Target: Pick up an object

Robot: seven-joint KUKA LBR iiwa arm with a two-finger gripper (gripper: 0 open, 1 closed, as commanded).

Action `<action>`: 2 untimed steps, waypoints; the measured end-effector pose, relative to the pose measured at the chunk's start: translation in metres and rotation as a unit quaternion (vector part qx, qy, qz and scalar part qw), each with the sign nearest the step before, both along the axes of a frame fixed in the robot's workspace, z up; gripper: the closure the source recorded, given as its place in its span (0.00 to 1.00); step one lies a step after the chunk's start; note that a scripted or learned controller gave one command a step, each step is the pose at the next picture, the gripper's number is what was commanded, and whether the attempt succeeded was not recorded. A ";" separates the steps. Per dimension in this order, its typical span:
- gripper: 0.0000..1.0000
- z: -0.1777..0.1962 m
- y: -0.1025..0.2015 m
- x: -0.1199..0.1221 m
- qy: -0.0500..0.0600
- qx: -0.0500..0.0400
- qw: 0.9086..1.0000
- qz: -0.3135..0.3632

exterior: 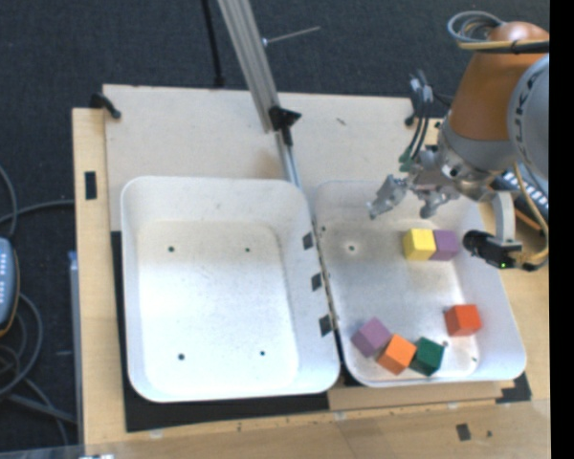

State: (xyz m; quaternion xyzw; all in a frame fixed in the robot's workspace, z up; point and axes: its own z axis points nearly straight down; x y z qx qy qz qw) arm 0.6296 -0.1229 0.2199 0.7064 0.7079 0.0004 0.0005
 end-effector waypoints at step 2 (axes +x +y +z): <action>0.00 -0.101 -0.091 0.009 -0.002 -0.001 1.000 -0.001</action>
